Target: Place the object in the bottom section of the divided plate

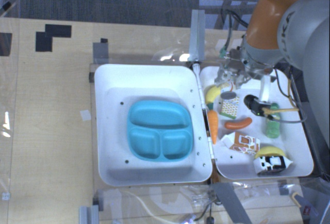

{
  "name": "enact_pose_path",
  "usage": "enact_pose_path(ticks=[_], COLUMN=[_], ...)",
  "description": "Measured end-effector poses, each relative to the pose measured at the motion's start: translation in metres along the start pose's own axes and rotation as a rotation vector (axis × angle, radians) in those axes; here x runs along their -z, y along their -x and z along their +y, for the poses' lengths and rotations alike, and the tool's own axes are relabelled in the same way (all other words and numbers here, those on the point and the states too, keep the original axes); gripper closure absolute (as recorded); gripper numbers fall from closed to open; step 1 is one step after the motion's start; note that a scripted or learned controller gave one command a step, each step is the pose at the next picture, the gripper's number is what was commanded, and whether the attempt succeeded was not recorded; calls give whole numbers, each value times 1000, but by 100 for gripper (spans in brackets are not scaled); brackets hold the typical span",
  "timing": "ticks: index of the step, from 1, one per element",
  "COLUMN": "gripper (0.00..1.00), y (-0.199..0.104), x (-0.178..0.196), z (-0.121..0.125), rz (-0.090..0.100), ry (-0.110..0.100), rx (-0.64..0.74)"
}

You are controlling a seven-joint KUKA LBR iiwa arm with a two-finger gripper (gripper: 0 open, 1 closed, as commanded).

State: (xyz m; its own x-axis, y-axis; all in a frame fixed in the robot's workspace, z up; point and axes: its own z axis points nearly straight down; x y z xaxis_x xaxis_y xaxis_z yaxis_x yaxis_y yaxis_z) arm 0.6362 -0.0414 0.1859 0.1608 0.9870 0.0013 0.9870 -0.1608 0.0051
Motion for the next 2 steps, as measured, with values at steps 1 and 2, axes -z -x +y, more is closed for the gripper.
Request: enact_pose_path(ticks=[1, 2], gripper=[100, 0], y=[-62, -62], x=[-1, -1], z=[-91, -91], rz=[0, 0], ry=[-4, -4], rx=[-187, -189])
